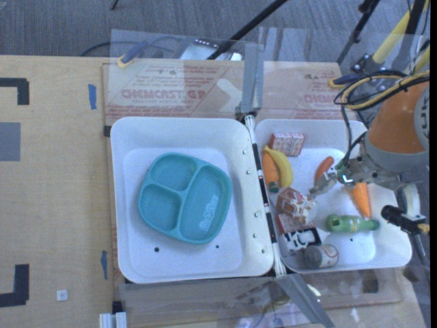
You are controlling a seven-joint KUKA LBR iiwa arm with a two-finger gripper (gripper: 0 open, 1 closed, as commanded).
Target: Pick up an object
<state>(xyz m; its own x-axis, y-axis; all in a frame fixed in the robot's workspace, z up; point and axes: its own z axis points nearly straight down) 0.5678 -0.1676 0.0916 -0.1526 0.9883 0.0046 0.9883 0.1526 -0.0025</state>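
Gripper [326,183] low in the right-hand white bin [395,251], its tips blurred against the clutter, so whether it is spread or closed I cannot tell. Nearest target looks like the small orange-red carrot-shaped piece [323,168], lying just up-left and slanting steeply. The patterned snack packet [293,206] sits just left; the green bottle [349,223] below, lying crosswise.

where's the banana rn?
The banana lies in the right bin, along its left wall near the back, just below the small red-and-white carton and above the crumpled snack packet.
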